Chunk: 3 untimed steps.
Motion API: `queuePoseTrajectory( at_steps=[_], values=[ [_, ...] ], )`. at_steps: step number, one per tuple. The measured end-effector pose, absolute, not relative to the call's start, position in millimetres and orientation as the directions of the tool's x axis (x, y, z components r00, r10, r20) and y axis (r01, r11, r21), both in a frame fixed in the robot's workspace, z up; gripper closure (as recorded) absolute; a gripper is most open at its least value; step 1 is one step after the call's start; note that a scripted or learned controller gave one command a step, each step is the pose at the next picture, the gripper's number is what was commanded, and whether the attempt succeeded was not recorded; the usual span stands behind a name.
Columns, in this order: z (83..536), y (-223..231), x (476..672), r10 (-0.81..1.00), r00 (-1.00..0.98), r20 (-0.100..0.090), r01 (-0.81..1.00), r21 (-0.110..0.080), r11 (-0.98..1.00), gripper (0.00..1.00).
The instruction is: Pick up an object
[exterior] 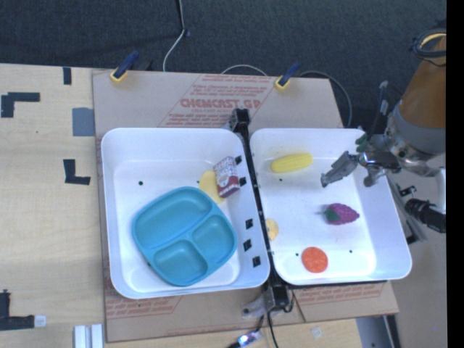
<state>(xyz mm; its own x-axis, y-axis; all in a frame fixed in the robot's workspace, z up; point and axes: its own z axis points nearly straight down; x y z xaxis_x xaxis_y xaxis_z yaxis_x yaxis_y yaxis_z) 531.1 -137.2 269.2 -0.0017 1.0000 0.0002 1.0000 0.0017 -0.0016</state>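
Your worktop (43,194) carries a cardboard sheet (210,100) printed "CHEMCAST" in red, under two glossy white bins. The left bin (116,194) holds a smooth blue three-section plate (185,235) and a small printed carton (228,176). In the right bin (384,252) lie a yellow corn cob (291,163), a knobbly purple grape bunch (341,213) and a round orange disc (315,259). Your tool (353,170) hangs over that bin's far right side, fingers apart, gripping nothing.

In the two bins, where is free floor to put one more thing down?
Right bin: bare centre between corn, grapes and orange disc. Left bin: bare strip behind the blue tray; crowded near the carton.
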Motion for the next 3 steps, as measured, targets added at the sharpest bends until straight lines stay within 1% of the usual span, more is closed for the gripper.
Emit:
queuePoseTrajectory(
  at_steps=[1,2,3],
  values=[
    [206.5,-139.4,534.8,1.0,0.0,0.0,1.0,-0.006,0.0,0.0],
    [162.3,-135.4,533.7,1.0,-0.001,0.001,1.0,-0.006,0.001,0.0],
    [97.6,-132.0,532.3,1.0,-0.001,0.001,1.0,-0.008,0.001,0.0]
  ],
)
